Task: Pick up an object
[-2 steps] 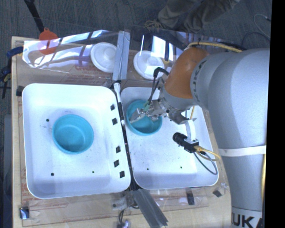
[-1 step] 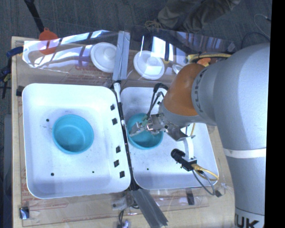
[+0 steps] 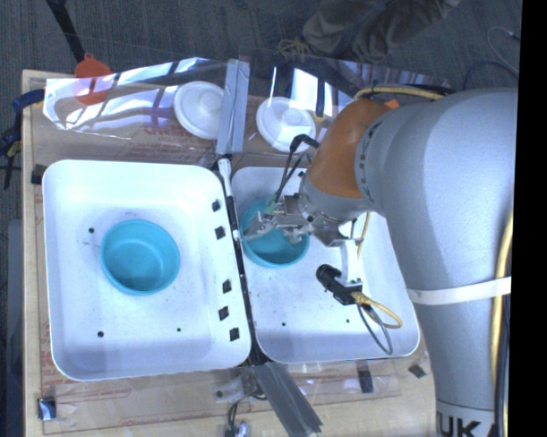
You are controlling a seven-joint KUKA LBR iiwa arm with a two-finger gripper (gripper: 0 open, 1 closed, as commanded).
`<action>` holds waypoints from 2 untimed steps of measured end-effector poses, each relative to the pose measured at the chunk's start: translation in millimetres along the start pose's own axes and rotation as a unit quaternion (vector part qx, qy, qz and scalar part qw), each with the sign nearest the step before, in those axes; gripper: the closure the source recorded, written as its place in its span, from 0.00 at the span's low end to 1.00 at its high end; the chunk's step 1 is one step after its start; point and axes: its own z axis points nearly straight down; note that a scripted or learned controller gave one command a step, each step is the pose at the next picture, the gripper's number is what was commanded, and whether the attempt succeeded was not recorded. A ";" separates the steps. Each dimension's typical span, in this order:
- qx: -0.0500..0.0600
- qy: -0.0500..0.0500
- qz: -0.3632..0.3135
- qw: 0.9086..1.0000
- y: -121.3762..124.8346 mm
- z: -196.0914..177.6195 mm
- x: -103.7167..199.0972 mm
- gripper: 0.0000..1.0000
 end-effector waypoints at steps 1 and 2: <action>0.002 0.002 -0.002 1.000 -0.2 -9.2 2.2 1.00; 0.002 0.001 -0.002 1.000 -0.3 -9.5 0.6 0.00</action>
